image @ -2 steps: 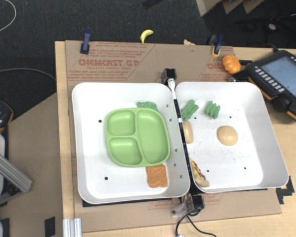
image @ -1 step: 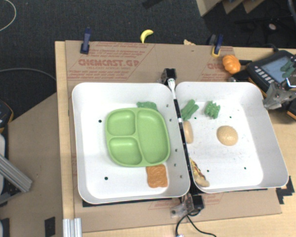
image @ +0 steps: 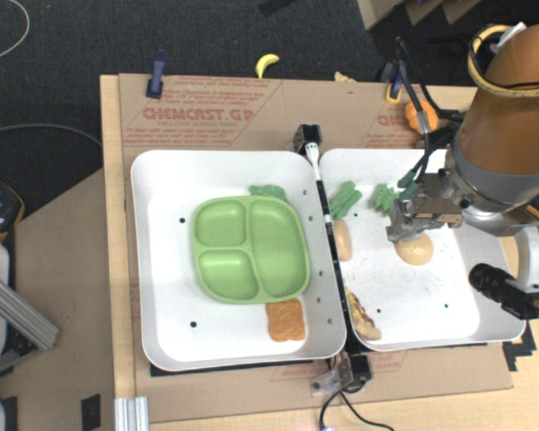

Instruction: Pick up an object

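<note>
You would have found the likeliest target, a round tan lump (image: pixel 418 251), lying in the right bin (image: pixel 458 330), toward its middle and a little to the far side. The gripper (image: pixel 410 232) hung directly over that lump's far edge, so close that the two overlapped from your viewpoint. You could not tell whether they touched, nor whether the claw was wide, narrow or closed on anything. Nothing was visibly held.

Just to the left of the gripper, a small green piece (image: pixel 383 197) lay partly tucked against the metal. Further left you saw a longer green piece (image: pixel 344 198) near the bin's left wall, and just nearer than that a pale tan oval (image: pixel 341 239) against the same wall. In the near left corner of the right bin sat a tan and brown food-shaped toy (image: pixel 362 316).

The arm (image: pixel 508 115) came in from the right, its orange band above the grey wrist, and hid the far right corner of that bin.

In the left bin (image: pixel 157 241) you had a green divided plate (image: pixel 251 248) lying flat at the centre. A small green scrap (image: pixel 268 190) touched its far edge, and an orange waffle-like piece (image: pixel 287 321) lay just beside its near edge.

A black clip (image: pixel 307 137) stood at the far end of the seam between the two bins. Both bins rested on a cardboard sheet (image: pixel 198 110) with red print, and on its far edge you saw a blue clamp (image: pixel 155 76) and a small yellow curved object (image: pixel 267 63).
</note>
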